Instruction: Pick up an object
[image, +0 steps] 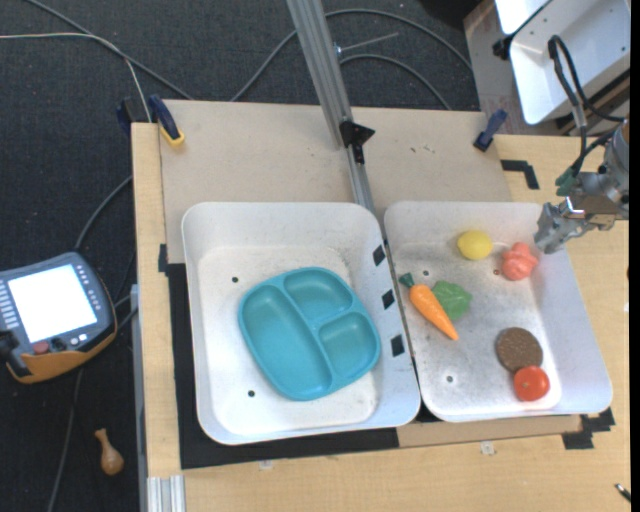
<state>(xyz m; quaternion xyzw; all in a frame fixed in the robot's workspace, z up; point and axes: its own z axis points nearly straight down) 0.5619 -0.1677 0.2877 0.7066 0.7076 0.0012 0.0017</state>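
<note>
Camera view: gripper (553, 229) reaching in from right, poised over far right edge of right bin (590, 345), finger state impossible to tell. Just left, touching or nearly so: pink lumpy toy (518, 262), beside yellow lemon (475, 244).

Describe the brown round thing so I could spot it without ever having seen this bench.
Look in the right-hand white bin, toward its near right corner. The brown disc lies flat there, just above the red tomato. It is the only dark, flat piece among brightly coloured toy foods.
</note>
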